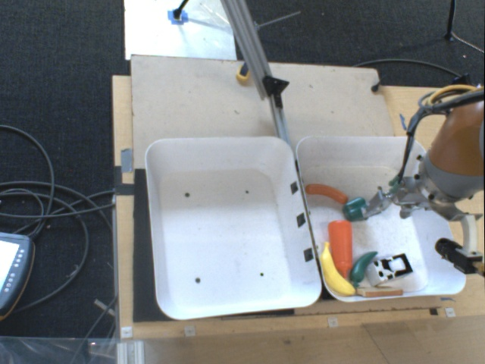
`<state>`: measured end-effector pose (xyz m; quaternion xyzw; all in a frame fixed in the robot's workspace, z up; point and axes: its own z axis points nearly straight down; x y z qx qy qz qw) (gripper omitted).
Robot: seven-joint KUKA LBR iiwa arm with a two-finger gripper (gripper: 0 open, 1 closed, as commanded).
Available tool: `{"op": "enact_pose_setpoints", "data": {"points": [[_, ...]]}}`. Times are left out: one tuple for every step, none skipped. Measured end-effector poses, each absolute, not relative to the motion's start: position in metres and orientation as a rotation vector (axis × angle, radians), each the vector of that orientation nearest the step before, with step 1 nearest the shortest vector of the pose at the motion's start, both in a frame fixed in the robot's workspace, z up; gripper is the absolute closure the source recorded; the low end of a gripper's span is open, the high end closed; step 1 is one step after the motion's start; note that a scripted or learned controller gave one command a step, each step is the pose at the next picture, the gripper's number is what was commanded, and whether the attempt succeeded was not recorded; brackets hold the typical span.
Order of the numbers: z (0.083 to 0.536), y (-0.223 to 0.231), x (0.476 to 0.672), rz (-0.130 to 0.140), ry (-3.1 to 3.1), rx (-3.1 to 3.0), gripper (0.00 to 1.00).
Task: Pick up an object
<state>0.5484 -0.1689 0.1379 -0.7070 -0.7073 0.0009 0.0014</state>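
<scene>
The right bin (318, 154) holds several objects. A curved orange piece (324, 192) lies near its left wall and ends at a teal block (355, 208). Below them are a red-orange cylinder (341, 245), a yellow banana (333, 270), a dark green piece (362, 265), a black-and-white object (392, 267) and a thin wooden stick (379, 293). My gripper (373, 203) reaches in from the right, low over the bin's middle. Its tip is right against the teal block's right side. I cannot tell whether the block is gripped.
The left bin (163, 161) stands beside the right one, sharing a raised divider (299, 203). A slanted grey pole (250, 36) crosses above the bench's back. Cables (45, 196) and a pendant (11, 268) lie on the floor at left.
</scene>
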Motion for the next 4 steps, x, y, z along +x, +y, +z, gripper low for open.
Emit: {"op": "enact_pose_setpoints", "data": {"points": [[0.152, -0.169, 0.55, -0.003, -2.226, -2.221, 1.0], [0.205, -0.159, 0.55, -0.006, -2.232, -2.219, 1.0], [0.255, -0.16, 0.552, -0.006, -2.233, -2.22, 1.0], [0.257, -0.1, 0.548, -0.005, -2.233, -2.209, 1.0]]}}
